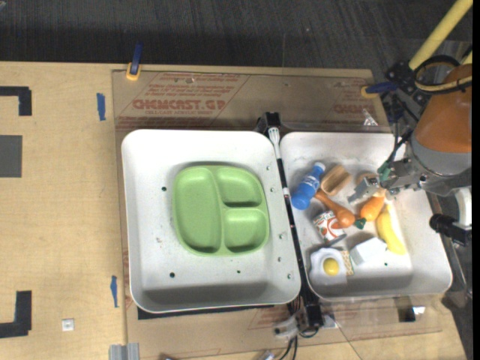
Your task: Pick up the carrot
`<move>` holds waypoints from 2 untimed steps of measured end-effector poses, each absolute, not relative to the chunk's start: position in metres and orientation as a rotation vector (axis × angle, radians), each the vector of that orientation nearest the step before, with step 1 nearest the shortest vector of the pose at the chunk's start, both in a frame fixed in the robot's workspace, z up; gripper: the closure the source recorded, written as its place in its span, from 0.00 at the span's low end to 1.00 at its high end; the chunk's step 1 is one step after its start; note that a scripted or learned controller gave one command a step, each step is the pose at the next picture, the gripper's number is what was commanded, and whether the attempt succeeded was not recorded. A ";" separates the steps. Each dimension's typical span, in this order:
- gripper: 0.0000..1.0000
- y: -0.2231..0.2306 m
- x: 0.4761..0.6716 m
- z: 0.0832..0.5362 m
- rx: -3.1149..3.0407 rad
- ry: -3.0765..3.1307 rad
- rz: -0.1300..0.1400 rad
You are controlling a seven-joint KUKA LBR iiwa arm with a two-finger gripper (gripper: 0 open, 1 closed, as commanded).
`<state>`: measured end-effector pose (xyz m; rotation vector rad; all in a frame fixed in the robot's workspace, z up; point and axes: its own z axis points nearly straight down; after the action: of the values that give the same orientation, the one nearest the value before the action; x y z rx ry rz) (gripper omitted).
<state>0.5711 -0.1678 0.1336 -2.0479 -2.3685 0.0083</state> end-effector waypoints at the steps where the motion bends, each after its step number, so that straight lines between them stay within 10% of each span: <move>1: 0.00 -0.154 0.570 0.089 -2.044 -2.393 -0.006; 2: 1.00 -0.157 0.572 0.102 -2.056 -2.400 -0.007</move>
<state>0.5724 -0.1569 0.1016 -2.0564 -2.4003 -0.0072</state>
